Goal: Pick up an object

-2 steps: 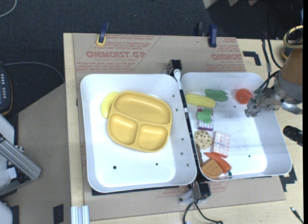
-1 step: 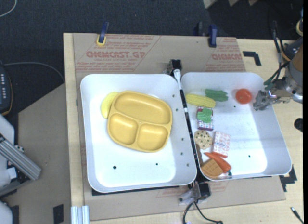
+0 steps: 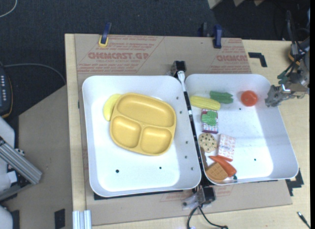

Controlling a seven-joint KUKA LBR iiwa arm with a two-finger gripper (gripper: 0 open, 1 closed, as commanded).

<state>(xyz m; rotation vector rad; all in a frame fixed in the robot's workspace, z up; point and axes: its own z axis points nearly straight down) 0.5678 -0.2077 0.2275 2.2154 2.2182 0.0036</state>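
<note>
Looking down from above, I see the desk [image 3: 147, 50] carrying 2 shallow white bins side by side. The left bin [image 3: 98, 124] holds a yellow divided tray [image 3: 142, 123] with 3 compartments, and a yellow banana-like piece [image 3: 109, 106] peeks out from under the tray's upper left edge.

The right bin [image 3: 266, 139] holds the small toy foods. Along its upper part lie a corn cob [image 3: 205, 103], a green pepper [image 3: 221, 96] just beside the cob, and a red tomato [image 3: 249, 98] further right, near the bin's upper right corner. Down the bin's left side sit a green and pink packet [image 3: 209, 119], a cookie [image 3: 207, 142], a white and red packet [image 3: 226, 146], an orange carrot [image 3: 222, 163] and a round waffle [image 3: 217, 173] near the lower rim.

The pincer [image 3: 273, 98] hangs at the right bin's upper right edge, near the tomato but apart from it. I cannot tell whether it is released or clenched; nothing shows in its grasp.
</note>
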